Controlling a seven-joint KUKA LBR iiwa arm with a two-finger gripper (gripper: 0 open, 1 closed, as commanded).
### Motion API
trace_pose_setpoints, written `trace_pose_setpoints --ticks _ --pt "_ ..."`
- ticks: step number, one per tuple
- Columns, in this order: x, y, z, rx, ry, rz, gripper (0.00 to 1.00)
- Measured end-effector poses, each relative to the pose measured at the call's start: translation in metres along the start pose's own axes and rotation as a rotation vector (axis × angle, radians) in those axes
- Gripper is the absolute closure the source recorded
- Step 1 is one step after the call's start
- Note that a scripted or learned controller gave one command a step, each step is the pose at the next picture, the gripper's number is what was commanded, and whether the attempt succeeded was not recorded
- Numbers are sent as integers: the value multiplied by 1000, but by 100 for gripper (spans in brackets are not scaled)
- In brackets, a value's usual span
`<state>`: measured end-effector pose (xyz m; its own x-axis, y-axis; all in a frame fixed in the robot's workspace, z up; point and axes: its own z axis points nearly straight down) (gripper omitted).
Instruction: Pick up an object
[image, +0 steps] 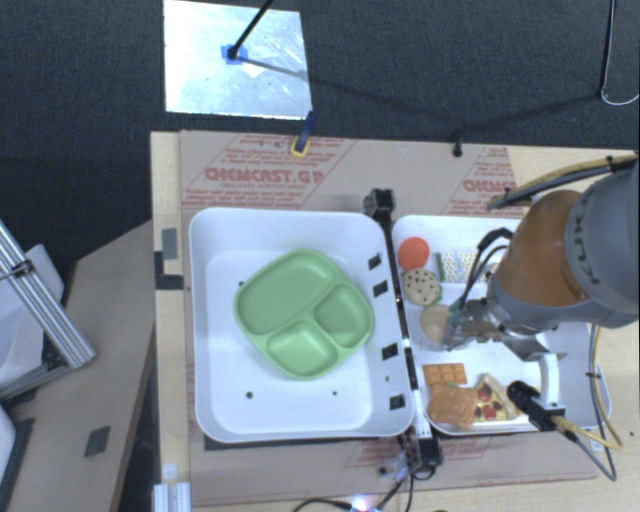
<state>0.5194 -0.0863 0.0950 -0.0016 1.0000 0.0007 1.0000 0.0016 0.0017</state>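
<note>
Toy food pieces are piled in the right bin (560, 340), and the one closest to being picked looks like the pale round cookie-ish disc (434, 323), sitting just beside the tool (458, 330) on its left. Whether the tool is apart or together honestly can't be made out; it's dark and tucked under the wrist of the arm (560, 265). Around it, an orange ball (414, 252) and a chocolate chip cookie (421, 288) can be seen toward the back, a cracker (444, 375), a sandwich-looking piece (452, 405) and a pizza slice (493, 399) toward the front. The left bin (215, 300) is taken up by a green divided plate (304, 313). The pale disc is probably light, stiff plastic and a bit slick, so it could easily be squirted out sideways if pinched off-centre. It lies flat, so a grip would best be taken across its width, edge to edge, with the tips pushed right down to the bin floor. Nothing fragile here, so a firm squeeze shouldn't hurt.
</note>
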Motion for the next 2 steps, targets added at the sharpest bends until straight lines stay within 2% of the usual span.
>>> trace_pose_setpoints --ticks 2 --pt "-9 -3 -95 -5 -2 0 100"
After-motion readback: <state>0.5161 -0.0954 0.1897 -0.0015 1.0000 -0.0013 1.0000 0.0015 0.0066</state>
